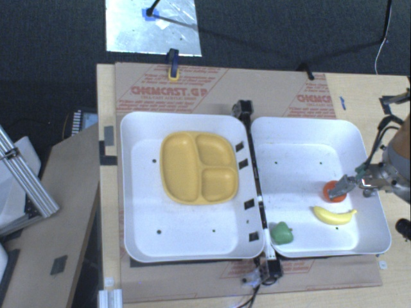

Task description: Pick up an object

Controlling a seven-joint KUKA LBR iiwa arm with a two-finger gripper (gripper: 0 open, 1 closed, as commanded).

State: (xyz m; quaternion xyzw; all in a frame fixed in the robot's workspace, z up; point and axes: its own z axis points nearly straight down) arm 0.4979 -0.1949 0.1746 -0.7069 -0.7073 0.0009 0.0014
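The right bin (302, 136) holds three small objects. A red-orange round object (332, 192) lies near the bin's right side. Just below it lies a yellow banana (334, 215), and a green object (281, 233) rests in the front left corner. My gripper (348, 184) reaches in from the right edge, low over the bin, with its tip touching or just over the right side of the red-orange object. Nothing is lifted off the bin floor.
The left bin (138, 172) carries a yellow divided plate (199, 167) in its middle. A black divider (252, 178) runs between the bins. Both sit on a cardboard sheet (212, 88), with a metal plate (153, 17) beyond it.
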